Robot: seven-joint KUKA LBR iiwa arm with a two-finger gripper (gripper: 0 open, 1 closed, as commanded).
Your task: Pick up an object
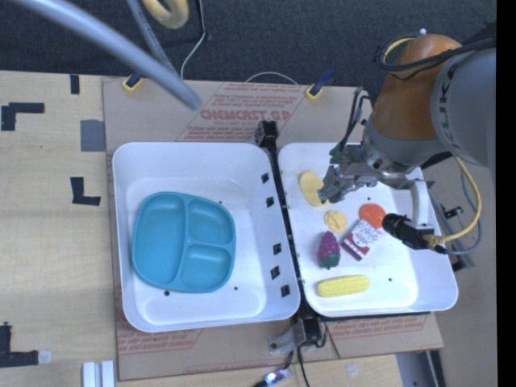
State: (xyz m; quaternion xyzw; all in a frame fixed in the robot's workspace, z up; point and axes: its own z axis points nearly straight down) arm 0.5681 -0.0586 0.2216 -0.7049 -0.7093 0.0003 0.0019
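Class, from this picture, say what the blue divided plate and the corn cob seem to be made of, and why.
Blue divided plate: likely moulded plastic, smooth with a soft sheen and one even colour. Corn cob: probably toy plastic, uniformly bright yellow and slightly glossy.

It looked like a robot lab: a big robot arm [427, 95], two white bins [129, 168], cables [468, 216] and toy food [343, 285].

In the right bin we see a yellow toy corn cob [343, 285], purple plastic grapes [328, 249], a red-and-white carton [362, 239], and an orange ball [372, 214].
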